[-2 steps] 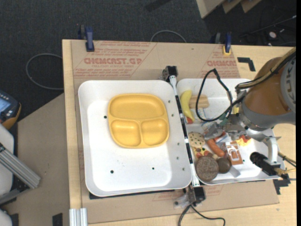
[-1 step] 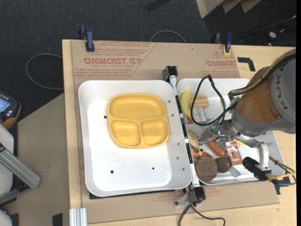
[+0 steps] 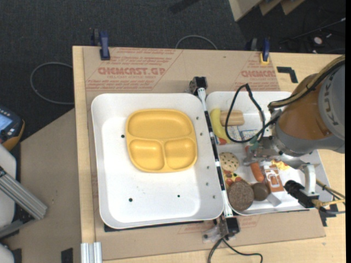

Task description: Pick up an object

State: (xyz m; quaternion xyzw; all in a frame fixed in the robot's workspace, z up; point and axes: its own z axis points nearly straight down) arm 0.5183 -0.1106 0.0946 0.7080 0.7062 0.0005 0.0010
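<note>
The right bin [image 3: 285,98] holds a heap of small toy foods. A yellow banana [image 3: 218,124] and a pale wooden block [image 3: 235,118] lie at its far left corner. Nearer the front are a speckled cookie [image 3: 227,160], a large brown disc [image 3: 239,195], a smaller brown lump [image 3: 260,190], an orange sausage [image 3: 256,172] and an orange box [image 3: 273,179]. My gripper [image 3: 255,155] hangs low over the bin's middle, just above the sausage and right of the cookie. The wrist hides what lies beneath it.
The left bin [image 3: 109,163] carries a yellow divided plate [image 3: 161,139] toward its back. A black cable loops from the wrist over the right bin's far side. The metal divider rail [image 3: 211,141] runs between the bins.
</note>
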